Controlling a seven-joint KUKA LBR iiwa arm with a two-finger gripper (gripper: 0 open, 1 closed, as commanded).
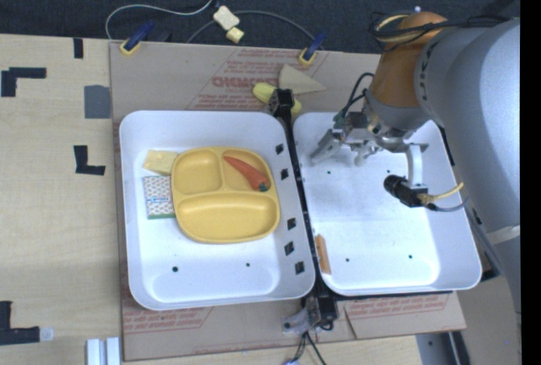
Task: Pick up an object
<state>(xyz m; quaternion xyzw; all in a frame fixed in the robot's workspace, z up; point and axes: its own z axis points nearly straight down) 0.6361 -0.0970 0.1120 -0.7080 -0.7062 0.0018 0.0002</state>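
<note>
Yellow tray (pixel 226 218), perhaps carrot (pixel 249 171) inside

A yellow plate (pixel 221 207) with three parts lies flat in the left bin (pixel 135 211). A red carrot (pixel 248 170) lies slanted in its top right part.

Glossy yellow plastic tray (pixel 224 207), smooth white plastic bins (pixel 211 279), matt cardboard (pixel 245 72) beneath

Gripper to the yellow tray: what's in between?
In the camera view, between the gripper and the yellow tray lie bare white bin floor and the black-clipped divider where both bins meet.
</note>
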